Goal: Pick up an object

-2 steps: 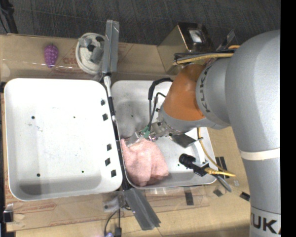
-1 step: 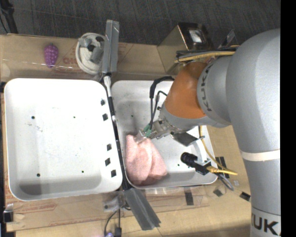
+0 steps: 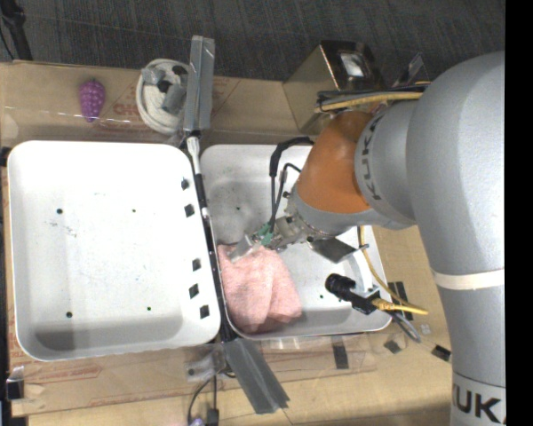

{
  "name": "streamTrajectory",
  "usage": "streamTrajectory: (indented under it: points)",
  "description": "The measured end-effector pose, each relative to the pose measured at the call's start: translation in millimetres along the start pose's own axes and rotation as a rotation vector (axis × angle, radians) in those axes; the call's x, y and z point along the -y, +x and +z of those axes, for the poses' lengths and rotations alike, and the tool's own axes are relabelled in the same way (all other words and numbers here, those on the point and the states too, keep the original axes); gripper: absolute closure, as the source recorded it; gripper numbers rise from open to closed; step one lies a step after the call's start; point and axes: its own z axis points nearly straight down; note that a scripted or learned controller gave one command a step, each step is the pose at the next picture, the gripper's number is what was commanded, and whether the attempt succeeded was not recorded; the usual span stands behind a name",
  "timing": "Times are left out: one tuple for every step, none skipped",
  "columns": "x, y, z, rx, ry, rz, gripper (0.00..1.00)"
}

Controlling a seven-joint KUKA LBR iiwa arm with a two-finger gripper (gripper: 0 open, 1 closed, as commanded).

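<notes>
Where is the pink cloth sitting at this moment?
In the camera view, the pink cloth lies in the bin on the view's right, in its lower-left corner beside the other bin, just below the gripper.

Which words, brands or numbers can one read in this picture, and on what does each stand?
"KUK", cut off: on the arm's grey lower link.
"KU", rest hidden: on the grey wrist link, beside the orange band.
Red print on the cardboard: too blurred to read.
</notes>
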Motion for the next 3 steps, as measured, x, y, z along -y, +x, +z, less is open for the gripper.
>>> streamTrajectory:
  points:
    - [-67, -20, 8, 0.000, -0.002, 0.133, 0.00]
    - [1, -16, 9, -0.001, -0.002, 0.113, 0.00]
    - [1, -16, -1, -0.001, 0.000, 0.108, 1.00]
